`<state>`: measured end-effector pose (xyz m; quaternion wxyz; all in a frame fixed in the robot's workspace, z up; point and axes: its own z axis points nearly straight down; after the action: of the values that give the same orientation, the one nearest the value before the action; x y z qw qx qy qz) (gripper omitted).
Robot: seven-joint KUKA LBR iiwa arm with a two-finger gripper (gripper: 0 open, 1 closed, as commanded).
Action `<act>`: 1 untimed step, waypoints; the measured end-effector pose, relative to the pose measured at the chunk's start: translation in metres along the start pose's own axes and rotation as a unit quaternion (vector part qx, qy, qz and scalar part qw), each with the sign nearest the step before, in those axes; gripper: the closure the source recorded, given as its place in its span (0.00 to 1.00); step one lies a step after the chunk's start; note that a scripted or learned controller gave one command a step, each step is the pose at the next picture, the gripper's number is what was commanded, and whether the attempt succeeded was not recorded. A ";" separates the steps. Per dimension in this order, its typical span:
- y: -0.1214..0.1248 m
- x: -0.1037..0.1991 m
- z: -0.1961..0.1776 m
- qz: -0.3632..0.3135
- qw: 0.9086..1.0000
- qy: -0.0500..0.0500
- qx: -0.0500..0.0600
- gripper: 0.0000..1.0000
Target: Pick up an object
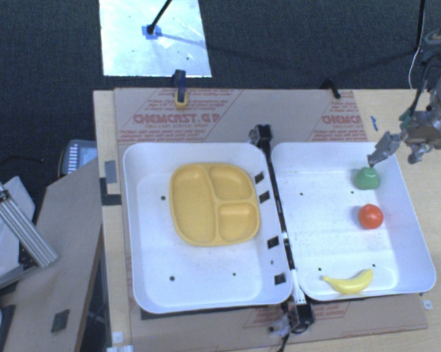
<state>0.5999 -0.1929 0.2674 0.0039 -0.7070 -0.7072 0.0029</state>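
Observation:
In the right bin [332,225] lie three things: a green round object [366,178] at the far right, a red-orange ball [370,216] just in front of it, and a yellow banana [350,281] near the front wall. My gripper [393,155] hangs over the bin's far right corner, just behind and to the right of the green object. Its two fingers stand spread, open, with nothing between them. The left fingertip [375,157] is close above the green object's far edge.
The left bin [148,269] holds a yellow divided plate [213,202]. A black clip strip [274,206] runs between the bins. Cardboard [225,109] lies under both, with a yellow clamp [180,92] at the back edge.

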 end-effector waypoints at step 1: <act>0.002 0.001 -0.007 -0.002 1.000 -0.001 -0.006 0.00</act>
<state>0.6020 -0.1921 0.2745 -0.0010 -0.7059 -0.7083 -0.0003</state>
